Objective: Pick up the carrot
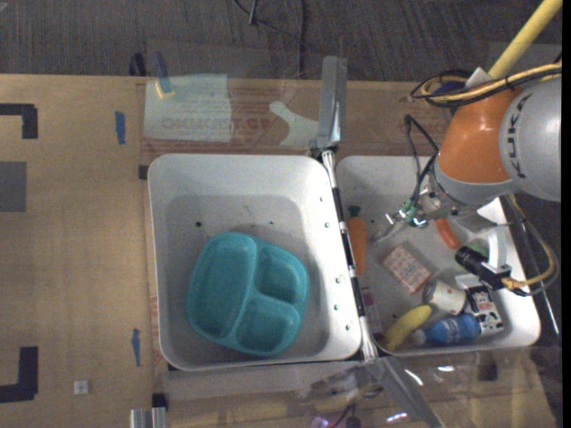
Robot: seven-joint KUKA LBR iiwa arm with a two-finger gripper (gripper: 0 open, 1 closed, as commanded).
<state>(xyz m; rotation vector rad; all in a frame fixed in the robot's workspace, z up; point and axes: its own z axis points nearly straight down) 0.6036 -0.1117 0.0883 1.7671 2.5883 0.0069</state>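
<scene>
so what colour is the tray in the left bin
Teal, seen in the camera view: tray in the left bin.

I'm seeing the rounded grey KUKA arm (535, 141) | orange band (473, 141) is showing above the wrist | black lettering is running along the shell | yellow-black cables (464, 83) are looping.

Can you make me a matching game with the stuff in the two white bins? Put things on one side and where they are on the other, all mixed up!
Things:
1. teal plastic divided plate
2. long orange carrot
3. curved yellow banana
4. blue bottle lying on its side

Places:
A. near edge of the right bin, beside the banana
B. left bin
C. along the right bin's left wall
D. right bin's near-left corner

Pairs: 1-B, 2-C, 3-D, 4-A
</scene>
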